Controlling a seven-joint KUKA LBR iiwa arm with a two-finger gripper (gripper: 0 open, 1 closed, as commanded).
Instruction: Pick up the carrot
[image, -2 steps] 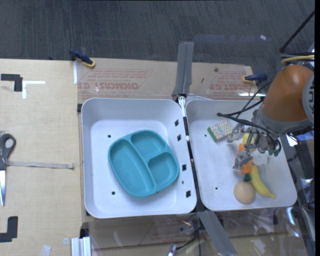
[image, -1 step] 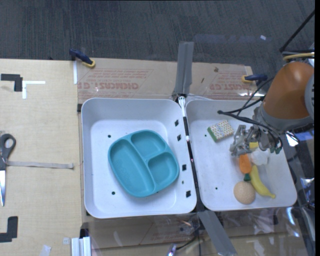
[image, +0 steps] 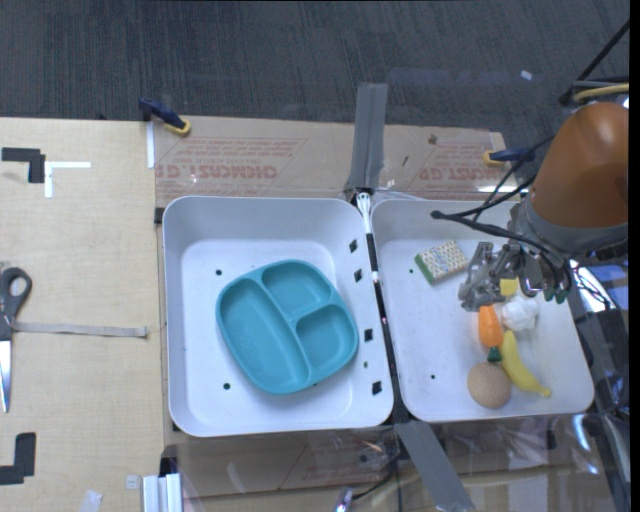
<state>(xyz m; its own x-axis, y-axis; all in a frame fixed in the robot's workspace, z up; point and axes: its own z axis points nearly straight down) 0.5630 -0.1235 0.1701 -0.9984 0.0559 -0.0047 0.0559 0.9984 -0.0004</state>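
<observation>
The carrot (image: 488, 327) is a short orange piece with a green end, lying in the right bin (image: 420, 380) toward its right side. My gripper (image: 482, 288) hangs just above and slightly behind the carrot, its metal tip close to the carrot's upper end. I cannot see whether it touches the carrot. The arm's orange band (image: 590, 165) rises behind it at the right.
Around the carrot lie a yellow banana (image: 524, 366), a tan round item (image: 489, 386), a white lump (image: 520, 315) and a green-and-white sponge (image: 442, 261). The left bin (image: 190, 330) holds a teal divided plate (image: 288, 325). Scissors (image: 10, 320) lie on the bench at far left.
</observation>
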